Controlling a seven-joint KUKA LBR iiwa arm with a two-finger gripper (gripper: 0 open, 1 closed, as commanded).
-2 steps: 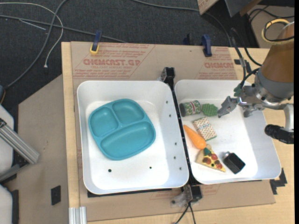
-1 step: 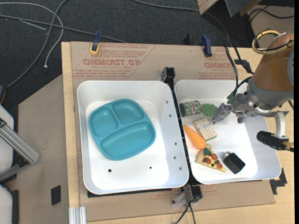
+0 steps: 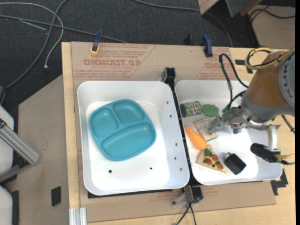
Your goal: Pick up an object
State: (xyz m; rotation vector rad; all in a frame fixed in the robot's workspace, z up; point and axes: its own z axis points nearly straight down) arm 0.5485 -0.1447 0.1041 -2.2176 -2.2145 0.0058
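The hand [image 3: 219,122], whose grip I cannot tell, hangs just above-right of the carrot [image 3: 195,137], which lies diagonally.

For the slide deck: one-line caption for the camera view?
Gripper lowered over toys in right bin; blue plate in left bin.

Red print on the cardboard sheet [image 3: 112,62] reads roughly "CHEMCAST GP"; rest illegible

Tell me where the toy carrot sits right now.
The toy carrot lies in the right bin, close to its left wall, just above the toy pizza slice and below-left of the patterned pouch.
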